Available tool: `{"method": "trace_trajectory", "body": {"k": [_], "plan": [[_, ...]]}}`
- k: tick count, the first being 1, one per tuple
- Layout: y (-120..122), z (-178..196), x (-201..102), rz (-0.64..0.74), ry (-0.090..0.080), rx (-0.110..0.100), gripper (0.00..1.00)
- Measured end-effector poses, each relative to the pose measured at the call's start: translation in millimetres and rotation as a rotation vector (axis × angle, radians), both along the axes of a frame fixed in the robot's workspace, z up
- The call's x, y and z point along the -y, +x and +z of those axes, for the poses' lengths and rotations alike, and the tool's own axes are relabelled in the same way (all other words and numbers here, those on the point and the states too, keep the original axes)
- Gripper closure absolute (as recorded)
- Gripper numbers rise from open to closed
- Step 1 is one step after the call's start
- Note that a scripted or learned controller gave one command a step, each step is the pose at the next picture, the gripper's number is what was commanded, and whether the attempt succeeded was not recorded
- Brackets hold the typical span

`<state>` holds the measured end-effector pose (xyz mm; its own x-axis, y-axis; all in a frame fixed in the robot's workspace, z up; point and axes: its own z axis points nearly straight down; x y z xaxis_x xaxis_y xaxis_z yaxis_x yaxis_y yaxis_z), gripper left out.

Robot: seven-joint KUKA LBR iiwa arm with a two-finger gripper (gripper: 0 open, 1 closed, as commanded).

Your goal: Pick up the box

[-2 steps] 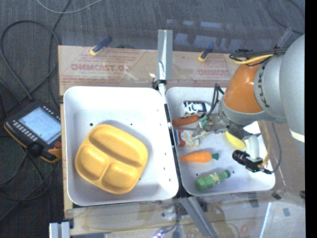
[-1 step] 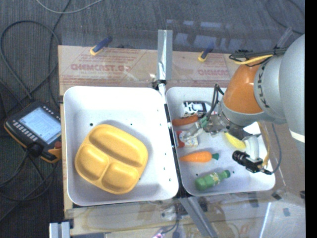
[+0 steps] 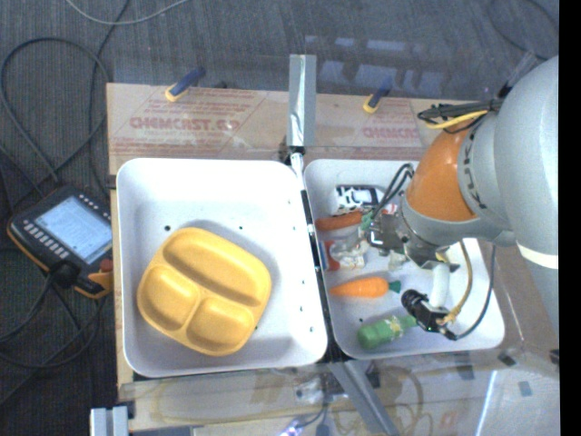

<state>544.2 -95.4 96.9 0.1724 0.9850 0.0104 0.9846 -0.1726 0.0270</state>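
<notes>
We are down in the right bin (image 3: 497, 330) with the gripper (image 3: 386, 243); its state we cannot tell. This looks like the reach stage: the box (image 3: 357, 194), a small flat black-and-white carton, lies just beyond it near the bin's far wall. Next calls for centring over it. Nearby lie a smooth orange carrot (image 3: 359, 288), a green vegetable (image 3: 379, 332); the left bin (image 3: 136, 198) holds a glossy yellow tray (image 3: 205, 289).

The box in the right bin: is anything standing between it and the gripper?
Nothing visible lies squarely between them. The box lies at the far end of the right bin, just past the gripper. An orange-red item lies close by the box's near side and may crowd the approach.
</notes>
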Motion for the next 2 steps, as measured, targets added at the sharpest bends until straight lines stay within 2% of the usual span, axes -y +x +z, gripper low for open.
{"method": "trace_trajectory", "body": {"k": [1, 2], "plan": [[39, -2, 2, -0.105, -0.004, -0.014, 0.0], [43, 12, 2, -0.103, -0.006, -0.003, 1.0]]}}
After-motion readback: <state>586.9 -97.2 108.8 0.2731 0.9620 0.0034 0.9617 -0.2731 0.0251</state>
